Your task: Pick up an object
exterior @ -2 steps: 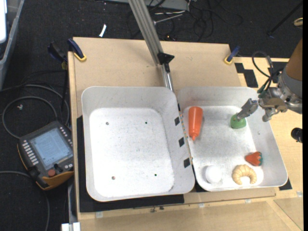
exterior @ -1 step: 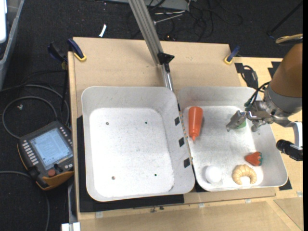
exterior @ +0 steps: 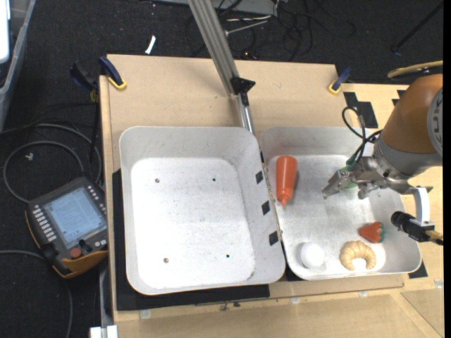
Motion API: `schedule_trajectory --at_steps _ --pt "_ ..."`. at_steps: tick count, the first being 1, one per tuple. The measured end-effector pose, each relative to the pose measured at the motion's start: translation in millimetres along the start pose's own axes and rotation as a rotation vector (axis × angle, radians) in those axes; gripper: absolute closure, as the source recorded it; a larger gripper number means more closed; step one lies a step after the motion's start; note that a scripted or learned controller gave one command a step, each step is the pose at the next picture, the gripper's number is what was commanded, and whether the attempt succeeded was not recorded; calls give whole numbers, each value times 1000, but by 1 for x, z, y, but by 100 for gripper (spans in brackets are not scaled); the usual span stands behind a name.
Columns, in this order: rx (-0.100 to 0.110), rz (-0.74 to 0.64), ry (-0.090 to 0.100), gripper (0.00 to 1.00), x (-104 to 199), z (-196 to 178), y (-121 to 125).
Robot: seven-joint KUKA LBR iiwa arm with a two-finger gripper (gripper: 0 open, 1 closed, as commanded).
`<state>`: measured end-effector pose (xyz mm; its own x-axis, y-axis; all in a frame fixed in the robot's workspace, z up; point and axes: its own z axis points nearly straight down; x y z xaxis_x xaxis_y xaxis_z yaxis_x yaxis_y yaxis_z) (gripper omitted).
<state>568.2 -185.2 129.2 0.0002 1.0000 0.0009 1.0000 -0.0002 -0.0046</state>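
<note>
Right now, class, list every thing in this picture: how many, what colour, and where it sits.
Bins: two, white, side by side on the bench.
Carrot-like cone: one, orange, upper left of the right bin.
Ball: one, white, near edge of the right bin.
Croissant: one, tan, right of the ball.
Small red item: one, red with green, above the croissant.
Pendant: one, grey and orange, floor on the left.
Clamps: two, blue and yellow, bench's far corners.
Hand: one, grey, over the right bin.
</note>
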Motion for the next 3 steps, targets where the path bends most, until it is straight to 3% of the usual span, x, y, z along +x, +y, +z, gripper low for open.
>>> schedule_trajectory --at_steps 1,3 --pt "-6 0 -2 100 -1 -14 1" --pt "-12 -3 -4 100 5 -112 1"
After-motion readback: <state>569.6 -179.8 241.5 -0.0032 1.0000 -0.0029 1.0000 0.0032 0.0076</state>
